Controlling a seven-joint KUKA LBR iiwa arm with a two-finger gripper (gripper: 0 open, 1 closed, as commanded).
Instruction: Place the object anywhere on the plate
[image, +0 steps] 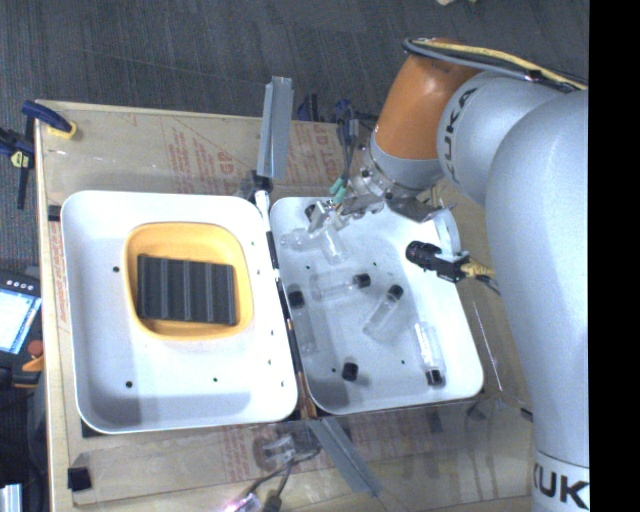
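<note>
Nearest us, along the front of the right bin (470, 385), we see several clear vials with black caps: one (429, 352) by the right wall, one (382, 310) near the middle, and a loose black cap (349, 371) at the front. In the left bin (90, 300) sits the yellow plate (185, 238), carrying a dark ribbed block (187, 288). Farther back, the gripper (330, 215) hangs over the right bin's rear left corner, by another clear vial (298, 240). We cannot tell how its jaws stand.
</note>
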